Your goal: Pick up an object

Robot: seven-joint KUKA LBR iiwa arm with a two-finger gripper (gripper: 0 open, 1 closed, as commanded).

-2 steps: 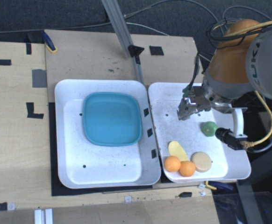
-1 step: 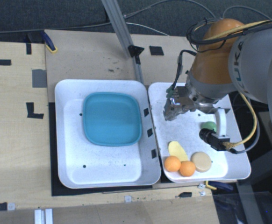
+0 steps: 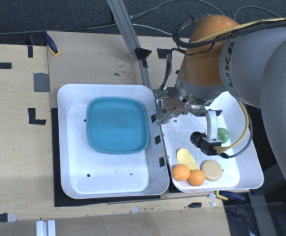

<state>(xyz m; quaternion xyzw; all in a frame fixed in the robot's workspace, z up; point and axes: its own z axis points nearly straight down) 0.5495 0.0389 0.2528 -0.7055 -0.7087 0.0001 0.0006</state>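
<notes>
Yellow banana-like piece lying slantwise near right bin front edge, beside two oranges, blue plate in left bin, gripper finger state cannot be told.

Grey arm reaches in from the right (orange band uppermost), wrist bent downward.

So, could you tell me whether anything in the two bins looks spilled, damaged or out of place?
Nothing stands out. The blue plate lies flat in the left bin. In the right bin, two orange balls, a beige round piece and a pale yellow piece cluster tidily near the front.
</notes>
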